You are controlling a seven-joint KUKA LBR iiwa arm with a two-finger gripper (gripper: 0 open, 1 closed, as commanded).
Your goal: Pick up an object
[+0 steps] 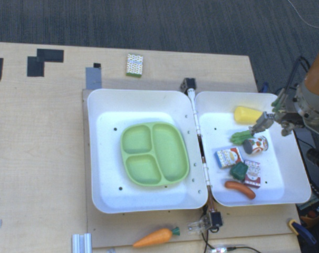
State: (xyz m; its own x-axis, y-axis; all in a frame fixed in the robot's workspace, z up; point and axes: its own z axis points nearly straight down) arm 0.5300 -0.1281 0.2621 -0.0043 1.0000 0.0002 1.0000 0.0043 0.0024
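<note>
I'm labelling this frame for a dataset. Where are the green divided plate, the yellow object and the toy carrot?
green divided plate (pixel 155 153): camera view, its central ridge.
yellow object (pixel 247 114): camera view, its middle.
toy carrot (pixel 153 237): camera view, its orange body.

So the left bin has a green divided plate sitting in the middle, three compartments. Out on the desk there's a toy carrot lying just below that bin, and a little patterned box up past its top edge. Dark carpet beyond.
</note>
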